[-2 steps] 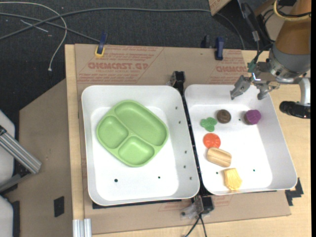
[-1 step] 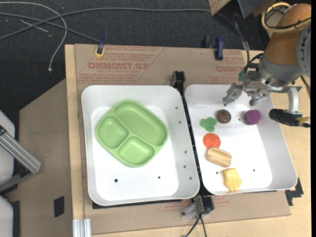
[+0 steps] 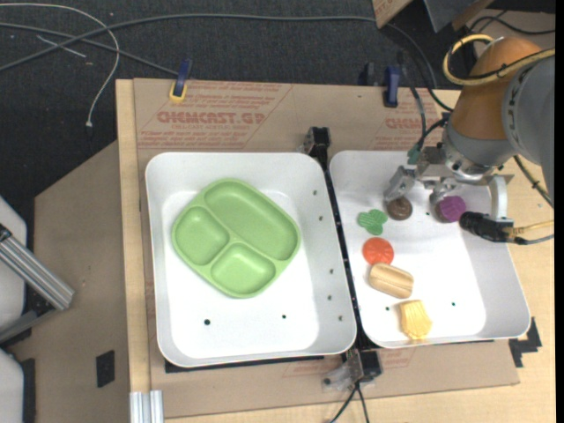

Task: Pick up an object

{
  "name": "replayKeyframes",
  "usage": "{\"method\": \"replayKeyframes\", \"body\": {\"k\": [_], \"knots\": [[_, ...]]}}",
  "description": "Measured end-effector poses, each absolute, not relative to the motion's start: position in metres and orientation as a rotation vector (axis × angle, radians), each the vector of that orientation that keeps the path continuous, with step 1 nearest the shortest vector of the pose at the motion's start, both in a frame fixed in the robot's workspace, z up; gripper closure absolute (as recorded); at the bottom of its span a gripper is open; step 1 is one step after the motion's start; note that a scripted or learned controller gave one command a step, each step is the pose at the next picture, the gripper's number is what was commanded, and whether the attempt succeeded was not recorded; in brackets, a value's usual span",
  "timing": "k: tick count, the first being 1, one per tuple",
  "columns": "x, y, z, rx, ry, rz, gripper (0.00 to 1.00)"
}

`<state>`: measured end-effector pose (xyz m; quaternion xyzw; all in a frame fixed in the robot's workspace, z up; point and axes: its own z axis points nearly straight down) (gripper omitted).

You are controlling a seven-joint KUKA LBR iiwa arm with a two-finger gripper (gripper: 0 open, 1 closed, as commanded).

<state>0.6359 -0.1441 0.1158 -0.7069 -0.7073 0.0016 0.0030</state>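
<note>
Over the right bin, my fingers hang spread apart, grasping nothing, with a brown object just left and a purple object just right.

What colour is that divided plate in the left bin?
Light green: the three-compartment plastic plate shows clearly in the overhead camera view.
</note>
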Motion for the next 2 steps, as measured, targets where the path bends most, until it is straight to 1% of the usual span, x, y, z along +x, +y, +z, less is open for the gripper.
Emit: {"method": "replayKeyframes", "body": {"k": [1, 2], "knots": [[0.638, -0.144, 0.132, -2.222, -2.222, -0.003, 1.0], [0.635, -0.147, 0.177, -2.226, -2.224, -0.005, 1.0]]}}
